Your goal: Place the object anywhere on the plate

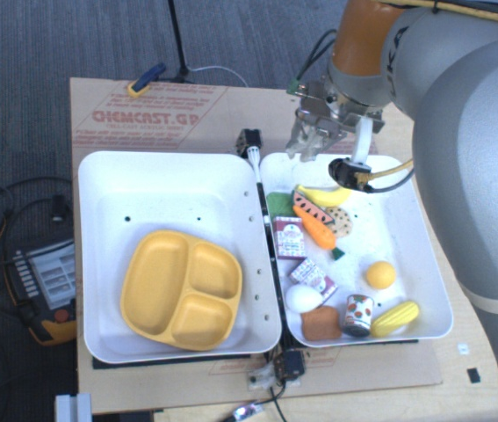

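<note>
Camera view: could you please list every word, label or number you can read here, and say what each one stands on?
"CHEMCAST GP": red print on the brown board under the bins; the letters are blurred, so the reading is unsure.
Small packets in the right bin: print too small to read.
Grey device at left: markings illegible.

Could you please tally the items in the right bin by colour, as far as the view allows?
Yellow: 3 (banana, ball, corn)
Orange: 1 (carrot)
White: 1 (egg)
Brown: 1 (block)
Printed packs and can: 3
Total: 9, others partly hidden
</note>
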Controlling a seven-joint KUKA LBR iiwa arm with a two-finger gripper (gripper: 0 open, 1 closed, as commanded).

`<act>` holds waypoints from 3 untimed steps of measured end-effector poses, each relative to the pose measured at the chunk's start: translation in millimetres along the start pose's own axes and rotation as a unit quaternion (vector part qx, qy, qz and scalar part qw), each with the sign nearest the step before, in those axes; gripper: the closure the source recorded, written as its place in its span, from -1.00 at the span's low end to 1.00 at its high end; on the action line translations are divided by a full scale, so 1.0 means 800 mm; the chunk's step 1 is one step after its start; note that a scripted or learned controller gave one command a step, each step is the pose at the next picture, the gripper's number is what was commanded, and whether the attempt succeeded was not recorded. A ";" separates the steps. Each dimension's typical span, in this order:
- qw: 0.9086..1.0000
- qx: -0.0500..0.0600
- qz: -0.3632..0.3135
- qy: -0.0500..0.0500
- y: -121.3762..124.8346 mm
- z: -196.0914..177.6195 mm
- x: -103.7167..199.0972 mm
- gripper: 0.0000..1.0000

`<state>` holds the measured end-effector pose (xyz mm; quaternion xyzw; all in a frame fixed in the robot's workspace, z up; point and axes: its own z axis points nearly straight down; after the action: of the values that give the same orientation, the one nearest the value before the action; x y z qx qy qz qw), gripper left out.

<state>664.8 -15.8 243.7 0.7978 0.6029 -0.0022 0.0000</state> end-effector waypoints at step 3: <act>0.991 0.002 0.137 0.000 -0.062 -0.035 0.223 1.00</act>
<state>666.2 169.2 271.5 0.8730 0.4878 -0.0034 -0.0010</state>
